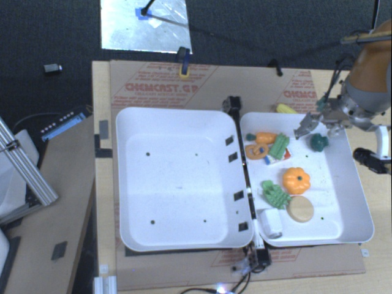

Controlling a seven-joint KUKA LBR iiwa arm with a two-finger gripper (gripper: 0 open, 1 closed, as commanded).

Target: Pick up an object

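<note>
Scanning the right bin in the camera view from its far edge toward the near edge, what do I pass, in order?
Yellow piece on the far rim → dark green object, beside the tool → orange pumpkin → tan disc → white block.

"CHEMCAST GP" on brown board

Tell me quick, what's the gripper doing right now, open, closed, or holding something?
Gripper: cannot be told from this view. It sits over the top of the right bin, just left of the dark green object, with nothing seen in its grasp.
</note>
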